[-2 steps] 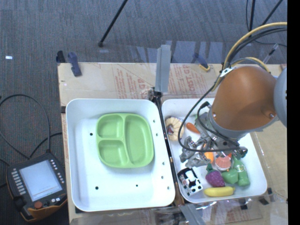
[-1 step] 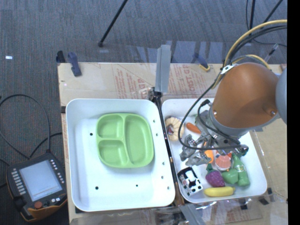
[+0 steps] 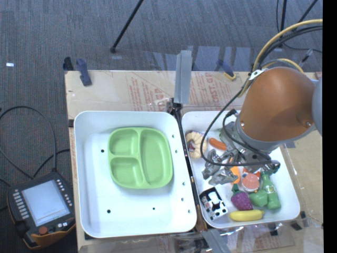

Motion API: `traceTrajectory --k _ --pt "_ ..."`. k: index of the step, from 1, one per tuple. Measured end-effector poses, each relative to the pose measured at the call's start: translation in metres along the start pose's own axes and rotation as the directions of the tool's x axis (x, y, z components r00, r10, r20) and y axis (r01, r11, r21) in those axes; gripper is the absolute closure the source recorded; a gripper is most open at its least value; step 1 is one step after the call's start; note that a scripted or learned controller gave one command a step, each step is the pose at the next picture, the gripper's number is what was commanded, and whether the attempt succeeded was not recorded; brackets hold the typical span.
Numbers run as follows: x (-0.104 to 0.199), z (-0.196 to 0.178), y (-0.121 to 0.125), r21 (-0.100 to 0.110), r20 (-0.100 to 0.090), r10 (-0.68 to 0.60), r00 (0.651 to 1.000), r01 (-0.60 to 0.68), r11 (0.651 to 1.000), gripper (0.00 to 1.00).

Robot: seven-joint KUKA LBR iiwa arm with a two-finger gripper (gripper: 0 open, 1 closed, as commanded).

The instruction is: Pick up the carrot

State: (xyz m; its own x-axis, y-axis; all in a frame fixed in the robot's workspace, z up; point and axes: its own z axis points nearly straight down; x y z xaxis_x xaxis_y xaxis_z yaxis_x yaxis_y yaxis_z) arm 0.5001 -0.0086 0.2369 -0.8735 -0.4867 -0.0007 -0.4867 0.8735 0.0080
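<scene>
The gripper (image 3: pixel 220 168) hangs low over the right bin (image 3: pixel 293 194), a tangle of grey metal under the arm's big orange band (image 3: pixel 279 105), and from this angle I cannot tell how it is set or whether anything sits in it.

Starting at the far left, a teach pendant (image 3: pixel 41 208) with a pale screen lies on the floor beside the bench, its black cable looping away. Next comes the left bin (image 3: pixel 89 194), a shallow white tray holding a light green divided plate (image 3: pixel 140 157) with three compartments (two small on the left, one long on the right). A grey upright post (image 3: pixel 182 80) stands behind the seam where the two bins meet.

In the right bin, a cream ridged toy (image 3: pixel 194 143) lies near the left wall. Just right of it is the carrot (image 3: pixel 217 144): a short, slim orange piece lying at a slant in the back half of the bin, its right end running under the wrist hardware, just above the gripper. Towards the front sit a black-and-white block (image 3: pixel 214 203), a purple bunch of grapes (image 3: pixel 241 200), a yellow banana (image 3: pixel 245 215) along the front edge, a round pinkish-red piece (image 3: pixel 250 182), and a green toy (image 3: pixel 266 196) at the right.
</scene>
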Motion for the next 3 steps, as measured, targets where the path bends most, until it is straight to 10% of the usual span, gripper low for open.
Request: traceTrajectory --k 1,2,3 --pt "-0.002 -0.009 0.001 -0.002 0.001 0.000 1.000 0.000 1.000 1.00" --pt "0.009 -0.013 -0.002 0.005 -0.001 -0.403 0.915 0.403 0.915 1.00" --pt "0.008 -0.021 -0.001 0.003 0.001 -0.401 0.916 0.401 0.916 1.00"
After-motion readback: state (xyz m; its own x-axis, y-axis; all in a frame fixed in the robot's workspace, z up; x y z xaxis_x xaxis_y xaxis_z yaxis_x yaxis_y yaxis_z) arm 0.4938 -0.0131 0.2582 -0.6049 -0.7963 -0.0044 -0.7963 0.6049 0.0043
